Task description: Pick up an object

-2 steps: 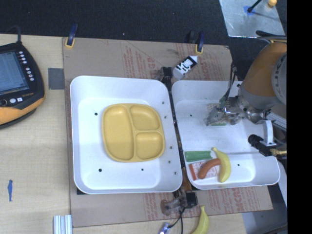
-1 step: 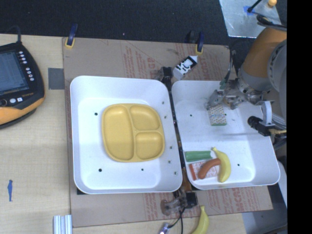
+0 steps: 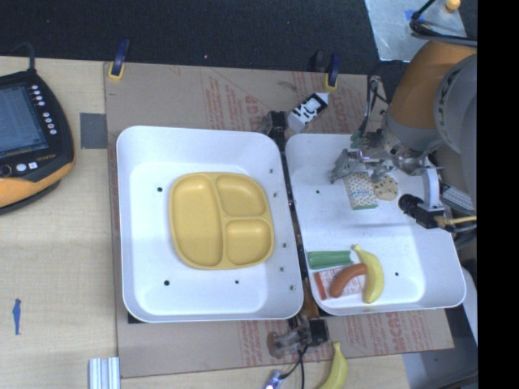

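My gripper (image 3: pixel 359 166) hangs over the back of the right bin (image 3: pixel 434 298), at the end of the grey arm with the orange band. Directly below it, touching or nearly touching, is a small pale patterned packet (image 3: pixel 362 193). A round speckled biscuit-like piece (image 3: pixel 387 188) lies just to its right. At the bin's front lie a yellow banana (image 3: pixel 371 274), a red sausage (image 3: pixel 347 279) and a green piece (image 3: pixel 328 258), close together. The gripper's body hides how it stands on the packet.
The left bin (image 3: pixel 142 290) holds a yellow divided plate (image 3: pixel 220 219). A teach pendant (image 3: pixel 28 136) lies at the far left. A black-and-white item (image 3: pixel 308 109) sits behind the bins, and another banana (image 3: pixel 335 369) lies in front of them.
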`<action>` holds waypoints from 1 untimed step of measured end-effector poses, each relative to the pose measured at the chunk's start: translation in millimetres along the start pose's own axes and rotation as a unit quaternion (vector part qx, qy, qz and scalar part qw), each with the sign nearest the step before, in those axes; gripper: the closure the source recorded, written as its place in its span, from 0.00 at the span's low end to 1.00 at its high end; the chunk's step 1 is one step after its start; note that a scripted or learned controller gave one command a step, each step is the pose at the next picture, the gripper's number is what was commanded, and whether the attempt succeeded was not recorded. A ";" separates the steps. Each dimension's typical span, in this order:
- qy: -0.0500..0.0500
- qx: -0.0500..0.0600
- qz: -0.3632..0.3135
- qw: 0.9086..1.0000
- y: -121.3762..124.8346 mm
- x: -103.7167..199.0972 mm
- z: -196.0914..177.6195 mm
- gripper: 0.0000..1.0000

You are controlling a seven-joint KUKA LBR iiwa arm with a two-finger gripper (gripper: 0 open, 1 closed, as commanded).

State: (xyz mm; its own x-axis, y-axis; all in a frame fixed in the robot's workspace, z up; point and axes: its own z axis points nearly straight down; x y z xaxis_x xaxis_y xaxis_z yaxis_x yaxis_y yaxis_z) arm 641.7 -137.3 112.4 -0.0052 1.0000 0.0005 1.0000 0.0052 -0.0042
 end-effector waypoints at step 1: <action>-0.003 -0.005 0.000 1.000 -8.8 0.8 16.2 0.00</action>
State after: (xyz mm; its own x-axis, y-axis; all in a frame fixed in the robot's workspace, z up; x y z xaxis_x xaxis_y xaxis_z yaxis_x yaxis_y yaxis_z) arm 632.8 -136.6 96.2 -0.0052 1.0000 -0.0047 1.0000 0.0052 0.0054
